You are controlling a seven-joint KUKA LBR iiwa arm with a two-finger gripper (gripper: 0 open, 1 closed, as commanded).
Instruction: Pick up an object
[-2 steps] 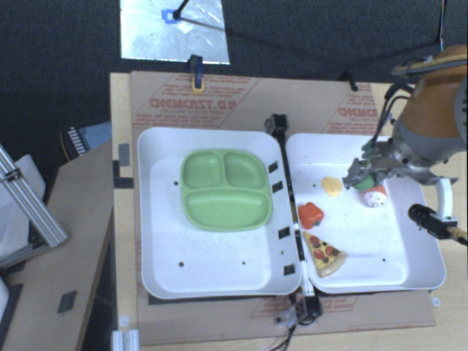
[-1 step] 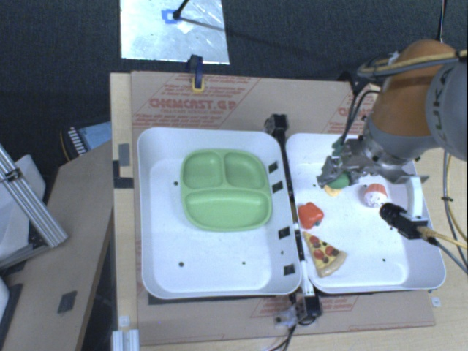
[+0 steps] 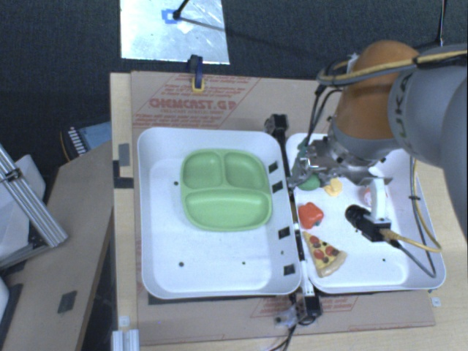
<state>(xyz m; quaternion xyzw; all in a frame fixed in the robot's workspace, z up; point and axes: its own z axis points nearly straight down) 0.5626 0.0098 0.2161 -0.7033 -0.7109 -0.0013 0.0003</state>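
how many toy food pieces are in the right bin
4 visible: green piece under the gripper, yellow piece beside it, red pepper, pizza slice nearest the front. The arm may hide more.

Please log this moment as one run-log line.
tool: over right bin, by green item | pepper, pizza: untouched | tray: left bin

From my feed I see dark speckled carpet floor (image 3: 58,50) around the tan wooden bench (image 3: 88,218), with a shiny silver foil-like sheet (image 3: 174,19) lying beyond it.
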